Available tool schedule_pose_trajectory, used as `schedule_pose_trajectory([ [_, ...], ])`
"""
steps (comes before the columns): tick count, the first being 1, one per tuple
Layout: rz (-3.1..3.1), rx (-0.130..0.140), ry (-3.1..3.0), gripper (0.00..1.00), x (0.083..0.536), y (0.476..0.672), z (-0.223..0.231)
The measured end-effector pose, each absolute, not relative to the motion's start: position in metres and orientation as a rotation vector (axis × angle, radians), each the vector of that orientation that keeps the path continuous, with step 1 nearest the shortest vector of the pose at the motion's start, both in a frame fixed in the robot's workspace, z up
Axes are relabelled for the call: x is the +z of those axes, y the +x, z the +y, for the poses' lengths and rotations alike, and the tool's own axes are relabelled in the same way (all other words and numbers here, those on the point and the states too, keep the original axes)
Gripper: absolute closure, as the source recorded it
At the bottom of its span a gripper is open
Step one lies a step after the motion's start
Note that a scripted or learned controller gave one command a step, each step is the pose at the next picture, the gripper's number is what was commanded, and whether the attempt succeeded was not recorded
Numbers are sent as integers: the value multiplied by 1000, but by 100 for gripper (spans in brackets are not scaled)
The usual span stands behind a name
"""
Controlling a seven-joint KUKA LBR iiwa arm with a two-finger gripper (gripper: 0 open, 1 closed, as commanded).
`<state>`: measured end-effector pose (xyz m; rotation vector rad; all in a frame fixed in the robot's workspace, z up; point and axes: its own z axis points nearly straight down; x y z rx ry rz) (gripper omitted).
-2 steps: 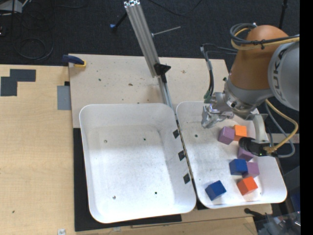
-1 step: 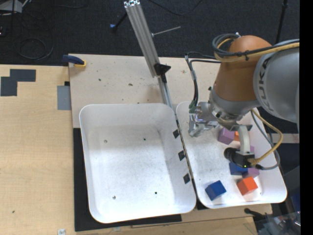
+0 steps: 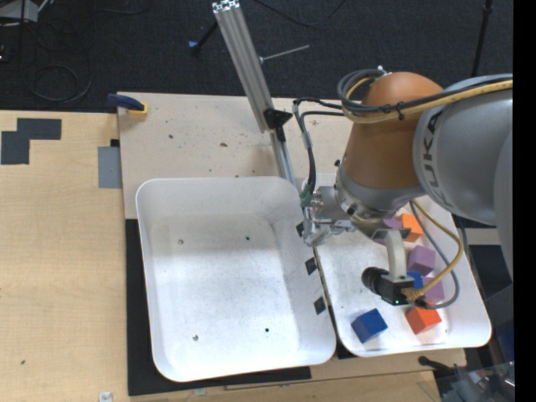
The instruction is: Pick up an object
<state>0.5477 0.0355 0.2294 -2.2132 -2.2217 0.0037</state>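
tabletop (image 3: pixel 193 132) carries two white bins | my arm (image 3: pixel 394 141) hangs over the right bin (image 3: pixel 473 329) | left bin (image 3: pixel 167 224) touches it | my hand (image 3: pixel 321 219) at the right bin's left wall; open or closed, I cannot tell | purple block (image 3: pixel 421 260), orange cube (image 3: pixel 424 318), blue cube (image 3: pixel 368 325) lie in the right bin, apart from my hand

Even overhead light, shallow white left bin (image 3: pixel 209 325) bright with soft grey shade inside, faint sheen on my orange wrist band (image 3: pixel 394 115), far floor (image 3: pixel 126 40) dark, detail slightly soft.
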Motion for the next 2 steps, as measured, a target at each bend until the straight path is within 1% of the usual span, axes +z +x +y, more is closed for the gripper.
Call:
schedule_pose_trajectory([
  [1,-2223,4,-2212,100,221,540,87],
  [2,-2217,4,-2222,0,221,541,83],
])
